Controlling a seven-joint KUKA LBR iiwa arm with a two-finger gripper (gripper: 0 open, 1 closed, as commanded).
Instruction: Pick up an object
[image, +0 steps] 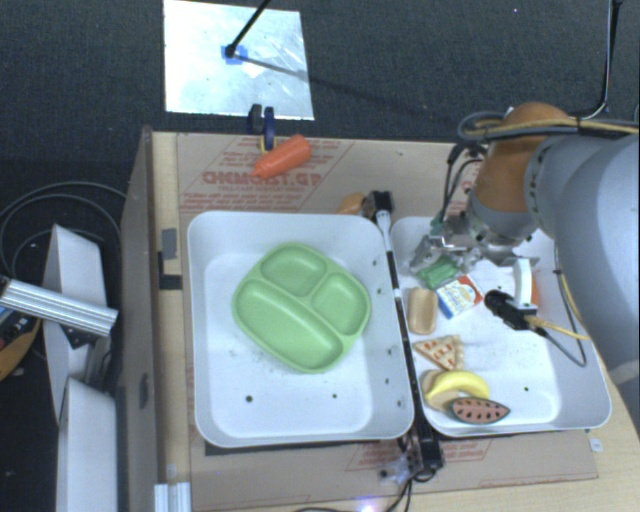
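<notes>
Nearest: one watermelon slice (478, 409), right bin (575, 400). Left of it, one green tray (301, 305) in left bin (215, 400); one banana (457, 385), one carton (457, 297) above. Gripper (443, 250) over carton, finger state indeterminate. Cardboard-topped bench (330, 165), dark floor (70, 90).

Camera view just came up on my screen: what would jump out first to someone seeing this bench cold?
The green divided plate dominates, lying alone in the left bin. Next comes the big grey arm reaching in from the right, its end effector low over a green item at the far end of the right bin. That bin's toy food follows: a banana and watermelon slice near its front edge.
</notes>
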